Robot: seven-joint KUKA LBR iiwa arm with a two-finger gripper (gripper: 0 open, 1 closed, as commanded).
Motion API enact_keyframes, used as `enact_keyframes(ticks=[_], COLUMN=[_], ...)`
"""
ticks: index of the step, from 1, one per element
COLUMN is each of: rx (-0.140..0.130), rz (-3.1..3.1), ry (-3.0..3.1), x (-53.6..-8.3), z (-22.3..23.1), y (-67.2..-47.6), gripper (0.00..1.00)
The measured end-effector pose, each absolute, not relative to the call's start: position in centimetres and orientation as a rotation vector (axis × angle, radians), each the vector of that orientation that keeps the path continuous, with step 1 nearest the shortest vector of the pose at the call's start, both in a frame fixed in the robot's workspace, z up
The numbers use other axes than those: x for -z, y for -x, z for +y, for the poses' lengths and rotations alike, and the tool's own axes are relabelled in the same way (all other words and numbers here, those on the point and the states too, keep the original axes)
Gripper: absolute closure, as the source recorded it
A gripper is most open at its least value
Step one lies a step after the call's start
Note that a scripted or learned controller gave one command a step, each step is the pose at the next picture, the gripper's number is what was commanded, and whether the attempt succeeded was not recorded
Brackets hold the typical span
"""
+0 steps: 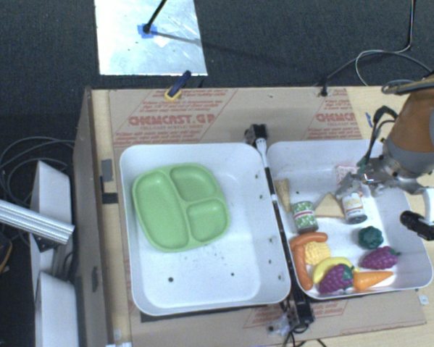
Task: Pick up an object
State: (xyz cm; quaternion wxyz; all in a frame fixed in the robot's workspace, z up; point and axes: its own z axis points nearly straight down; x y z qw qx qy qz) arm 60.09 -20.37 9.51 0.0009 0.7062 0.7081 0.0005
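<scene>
The right bin [399, 196] holds several toy foods. My gripper [357, 183] reaches in from the right and hangs low over the bin's back middle, just above a small white can with a red label [354, 208]. The can stands upright and its top touches or sits just under the gripper's tip; I cannot tell which. Close by are a green-labelled can [304, 216], a pale cheese wedge [327, 205] and a dark green broccoli [370, 236].
Along the right bin's front lie a sausage [308, 239], corn [318, 253], a banana [329, 266], two purple grape bunches [379, 258], and a carrot [371, 278]. The left bin [208, 278] holds a green divided plate [180, 206]. A black arm fitting [421, 226] overhangs the right rim.
</scene>
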Motion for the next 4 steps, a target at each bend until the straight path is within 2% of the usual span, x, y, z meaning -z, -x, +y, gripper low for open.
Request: enact_keyframes(ticks=[1,2,3,4], rx=[-0.001,-0.021,-0.011,-0.018], rz=[2.223,2.212,2.218,2.219], ry=[-2.218,-2.207,-2.208,-2.203], x=[-11.0,-9.2,-9.1,-10.3], z=[-18.2,-19.9,-20.7,-20.6], y=[-56.9,-54.5,-59.4,-59.6], gripper=[0.00,0.00,0.00,1.00])
